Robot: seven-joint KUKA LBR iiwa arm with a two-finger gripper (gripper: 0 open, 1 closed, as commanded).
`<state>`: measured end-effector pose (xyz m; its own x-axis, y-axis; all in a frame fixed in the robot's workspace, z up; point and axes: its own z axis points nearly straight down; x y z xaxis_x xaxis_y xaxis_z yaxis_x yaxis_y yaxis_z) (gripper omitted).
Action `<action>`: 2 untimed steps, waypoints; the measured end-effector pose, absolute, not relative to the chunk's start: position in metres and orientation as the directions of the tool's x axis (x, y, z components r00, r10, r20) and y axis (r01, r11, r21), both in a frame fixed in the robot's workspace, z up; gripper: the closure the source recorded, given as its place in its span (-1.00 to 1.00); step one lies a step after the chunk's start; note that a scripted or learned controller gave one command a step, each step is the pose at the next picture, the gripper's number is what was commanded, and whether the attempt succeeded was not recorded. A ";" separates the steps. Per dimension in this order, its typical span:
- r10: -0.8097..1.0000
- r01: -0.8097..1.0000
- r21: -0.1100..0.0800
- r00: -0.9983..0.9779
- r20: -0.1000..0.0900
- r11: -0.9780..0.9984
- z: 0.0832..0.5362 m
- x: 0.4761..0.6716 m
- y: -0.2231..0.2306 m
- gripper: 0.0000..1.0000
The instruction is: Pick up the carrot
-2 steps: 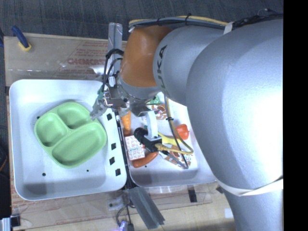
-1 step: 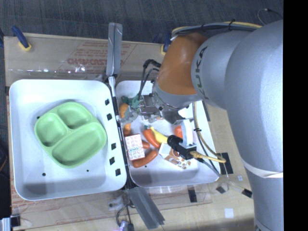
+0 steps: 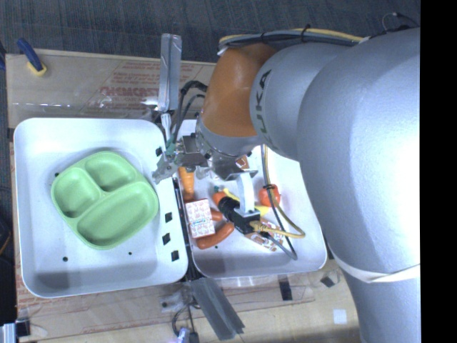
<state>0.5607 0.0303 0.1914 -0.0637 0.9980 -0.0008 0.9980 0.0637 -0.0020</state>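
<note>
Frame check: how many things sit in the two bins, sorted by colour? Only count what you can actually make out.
Green: 1, the divided plate in the left bin.
Orange: 3, a carrot by the tool, a sausage-shaped piece, another piece, all in the right bin.
White: 1, a small box.
Total: 5 visible; the arm hides more of the right bin.

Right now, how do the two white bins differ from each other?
The left bin lies in open view; much of the right bin is hidden under the arm. The left bin holds one green divided plate; the right bin holds a jumble of small items, among them a carrot, a hot dog and a small box. The gripper is over the right bin, not the left bin. Both are shallow and white.
</note>
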 end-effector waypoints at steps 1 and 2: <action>0.999 0.999 -0.001 -0.036 -0.002 0.036 0.192 0.563 -0.033 -1.00; 1.000 0.999 -0.006 -0.031 0.000 0.031 0.191 0.550 0.036 -1.00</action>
<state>0.5503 0.0361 0.1908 -0.0315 0.9995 -0.0003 0.9995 0.0315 -0.0060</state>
